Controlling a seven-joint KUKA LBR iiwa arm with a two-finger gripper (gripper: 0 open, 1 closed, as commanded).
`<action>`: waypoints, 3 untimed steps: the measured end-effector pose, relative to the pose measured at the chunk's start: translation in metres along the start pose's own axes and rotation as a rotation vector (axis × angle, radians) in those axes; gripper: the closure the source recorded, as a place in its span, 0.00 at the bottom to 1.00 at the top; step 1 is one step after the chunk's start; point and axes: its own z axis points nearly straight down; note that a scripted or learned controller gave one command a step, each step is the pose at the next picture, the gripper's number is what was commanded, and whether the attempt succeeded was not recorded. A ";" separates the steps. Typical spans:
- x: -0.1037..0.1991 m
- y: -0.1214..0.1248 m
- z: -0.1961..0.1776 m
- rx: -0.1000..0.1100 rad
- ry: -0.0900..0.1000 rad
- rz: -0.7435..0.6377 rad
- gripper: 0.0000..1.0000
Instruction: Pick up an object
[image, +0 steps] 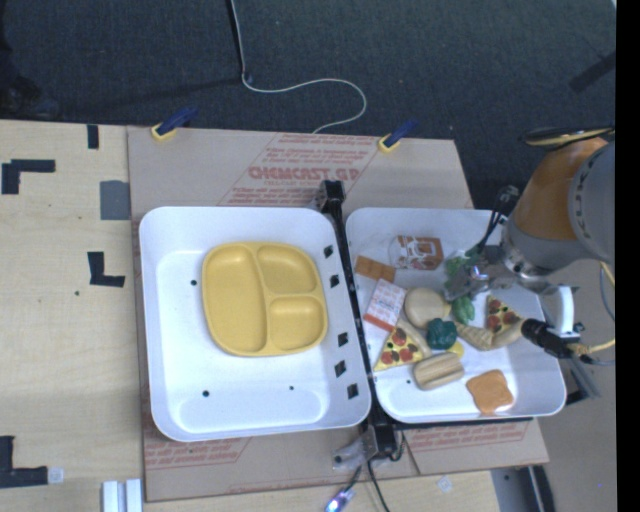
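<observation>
The right bin (400, 402) holds a scatter of toy food: a pizza slice (400, 349), a dark green lump (441, 333), a tan bread roll (438, 371), an orange toast piece (490, 391), a beige round piece (424, 303), a second pizza slice (501, 318) and a small printed packet (418, 251). My gripper (468, 283) reaches in from the right and hovers low over a green leafy item (461, 268) near the bin's right-centre. Its fingers are too small and dark to make out.
The left bin (170, 300) carries a yellow divided plate (266, 298). A red-and-white card (383, 303) and an orange tag (374, 269) lie near the divider between the bins. The arm's orange band (553, 190) stands over the right bin's far right corner.
</observation>
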 end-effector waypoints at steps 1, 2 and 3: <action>0.009 0.054 0.008 -0.004 -0.002 -0.003 0.00; -0.018 -0.001 0.007 -0.002 -0.002 0.002 0.00; 0.017 0.072 0.009 -0.002 0.000 -0.005 0.00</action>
